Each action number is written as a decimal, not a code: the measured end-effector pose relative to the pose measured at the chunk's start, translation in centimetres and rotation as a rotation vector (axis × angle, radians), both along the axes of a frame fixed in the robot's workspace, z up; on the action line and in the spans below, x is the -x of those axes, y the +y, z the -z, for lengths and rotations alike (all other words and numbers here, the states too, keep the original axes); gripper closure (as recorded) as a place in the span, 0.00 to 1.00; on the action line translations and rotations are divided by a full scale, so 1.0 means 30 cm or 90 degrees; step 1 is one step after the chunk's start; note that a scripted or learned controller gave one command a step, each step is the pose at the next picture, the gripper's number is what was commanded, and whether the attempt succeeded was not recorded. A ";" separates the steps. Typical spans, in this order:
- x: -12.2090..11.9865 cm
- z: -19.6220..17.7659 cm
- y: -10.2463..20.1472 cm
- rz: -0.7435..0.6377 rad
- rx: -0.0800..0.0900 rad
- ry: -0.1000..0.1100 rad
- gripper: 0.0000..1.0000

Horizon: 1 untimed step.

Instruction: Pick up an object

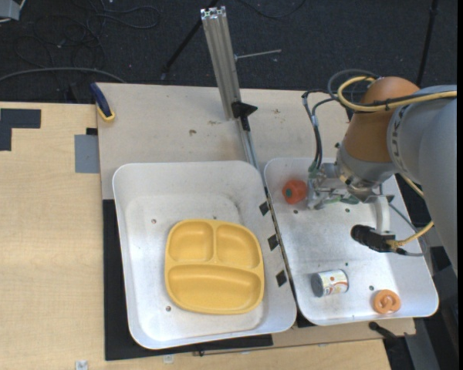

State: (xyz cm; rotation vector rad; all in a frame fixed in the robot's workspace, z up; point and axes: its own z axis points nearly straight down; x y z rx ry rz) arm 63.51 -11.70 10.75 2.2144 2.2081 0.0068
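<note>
low over the far end of the right bin (332,241), the gripper (325,194), just beside a small red round thing (294,191) and apart from it as far as can be judged; cannot tell how far open, nor whether anything sits in it. likely to go wrong first: a sideways nudge sending that red thing, smooth and ball-like with a darker patch on top, rolling toward the sloped bin wall close by. nearer the front, a short can (329,283) on its side, grey end and pale label, hard and slick, also apt to roll out of a pinch. near the front corner, an orange ring (386,301), low and rounded, awkward to close around so near the rim. in the left bin (139,284), a yellow divided plate (214,266), matte plastic by the look, broad and shallow, probably too wide to grip.
</note>
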 end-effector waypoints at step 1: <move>0.000 -0.211 0.005 -0.002 -0.004 0.007 1.00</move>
